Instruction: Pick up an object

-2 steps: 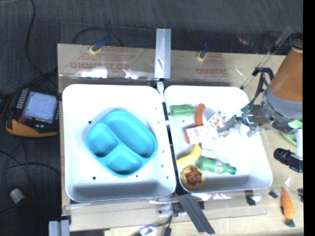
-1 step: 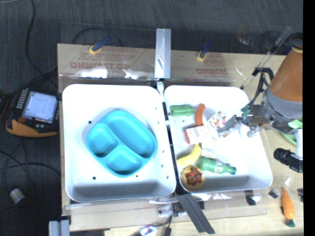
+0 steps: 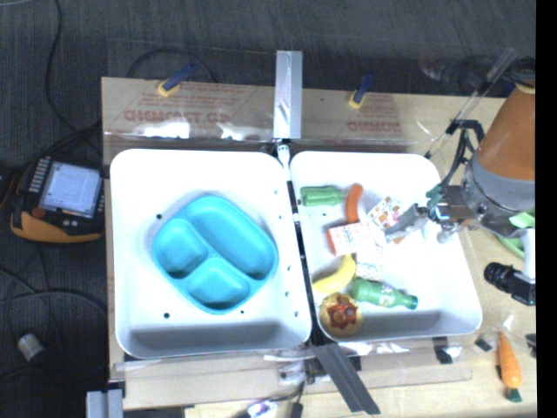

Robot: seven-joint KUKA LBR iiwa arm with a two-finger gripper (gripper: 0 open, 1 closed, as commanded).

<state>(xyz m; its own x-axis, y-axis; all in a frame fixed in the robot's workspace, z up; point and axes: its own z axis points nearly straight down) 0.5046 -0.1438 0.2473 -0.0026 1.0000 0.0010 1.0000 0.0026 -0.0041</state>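
Left bin (image 3: 130,233) has a blue tray (image 3: 215,249) sitting in it. Right bin (image 3: 452,307) is a jumble: green bottle (image 3: 384,295), banana (image 3: 338,274), sausage (image 3: 352,202), red carton (image 3: 343,236), all crowded together. The claw (image 3: 407,224) hangs over the wrappers at the pile's right, too blurry to tell how it's set, arm cut off at the edge.

A robotics lab is indicated: two white bins (image 3: 209,165) are fixed on a clamped wooden bench (image 3: 418,116), a teach pendant (image 3: 61,198) is laid on carpet, cables (image 3: 52,24) are routed.
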